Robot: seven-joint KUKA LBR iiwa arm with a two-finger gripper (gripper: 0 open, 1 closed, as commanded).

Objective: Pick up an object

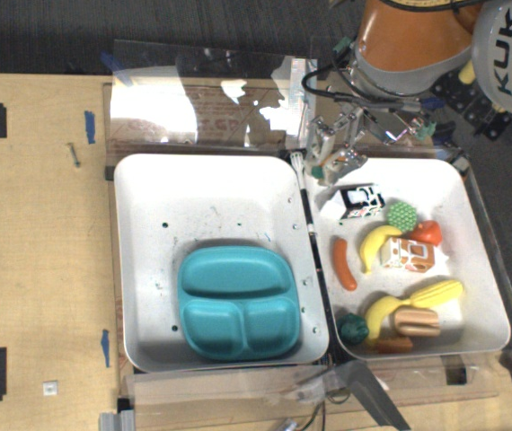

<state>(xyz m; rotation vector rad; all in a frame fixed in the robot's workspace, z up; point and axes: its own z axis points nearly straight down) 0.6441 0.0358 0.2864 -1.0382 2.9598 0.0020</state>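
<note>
Pincer: the pincer (335, 155) hangs over the right bin's (481, 241) top left corner, near the wall between the bins. Whether it is wide or narrow, I cannot tell; nothing is seen held.
Nearest thing: a black-and-white box (361, 201) lies just at 5 o'clock from the pincer, apart from it.
Right bin: below the box, a sausage (344, 264) with its long axis running 12 to 6; a banana (375, 243); a green ball (402, 215); a red piece (428, 233); a carton (408, 255); corn (437, 292); a hot dog (415, 320); a dark green piece (354, 329) at the lower left.
Left bin: the left bin (202, 196) holds a teal tray (237, 301), well apart at 7 o'clock from the pincer.
Judgement: the box looks the easiest pick.
</note>
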